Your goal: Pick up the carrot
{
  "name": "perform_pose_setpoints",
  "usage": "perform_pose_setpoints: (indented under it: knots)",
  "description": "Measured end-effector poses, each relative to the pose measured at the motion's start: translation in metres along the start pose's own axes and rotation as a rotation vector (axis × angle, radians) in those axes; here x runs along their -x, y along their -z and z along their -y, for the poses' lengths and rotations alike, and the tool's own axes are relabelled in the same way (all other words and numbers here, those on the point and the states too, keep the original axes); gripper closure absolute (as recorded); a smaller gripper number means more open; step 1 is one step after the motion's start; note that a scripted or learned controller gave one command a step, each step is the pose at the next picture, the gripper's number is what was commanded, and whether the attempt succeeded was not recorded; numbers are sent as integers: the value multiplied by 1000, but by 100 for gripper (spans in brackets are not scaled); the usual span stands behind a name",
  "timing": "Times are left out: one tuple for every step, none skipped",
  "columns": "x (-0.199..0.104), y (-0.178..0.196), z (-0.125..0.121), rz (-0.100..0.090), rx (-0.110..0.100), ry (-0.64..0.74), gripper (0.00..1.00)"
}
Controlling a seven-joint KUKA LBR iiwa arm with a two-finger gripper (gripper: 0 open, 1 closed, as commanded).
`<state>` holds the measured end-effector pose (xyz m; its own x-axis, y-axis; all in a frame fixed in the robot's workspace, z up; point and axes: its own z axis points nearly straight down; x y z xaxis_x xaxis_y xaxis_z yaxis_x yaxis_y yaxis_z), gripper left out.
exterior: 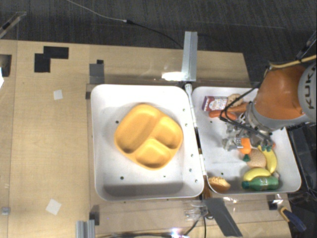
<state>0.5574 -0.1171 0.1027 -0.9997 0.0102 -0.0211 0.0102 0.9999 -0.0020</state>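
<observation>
Looking like a robot lab: plywood table (pixel 44 148) carrying white bins (pixel 104 182), metal brackets (pixel 190 53), cables (pixel 143 26) trailing.

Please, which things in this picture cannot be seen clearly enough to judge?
- Gripper: in the camera view the arm's wrist covers it from above, so its state stays unclear.
- Carrot: small orange piece, partly under the gripper; contact cannot be told.
- Packet at the right bin's far end: print too small to read.
- Green item: too blurred to identify.
</observation>
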Motion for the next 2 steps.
perform_pose_setpoints:
  knots:
    - [-45, 134, -40, -4, 2, 225, 100]
    - [-54, 36, -5, -17, 8, 505, 100]
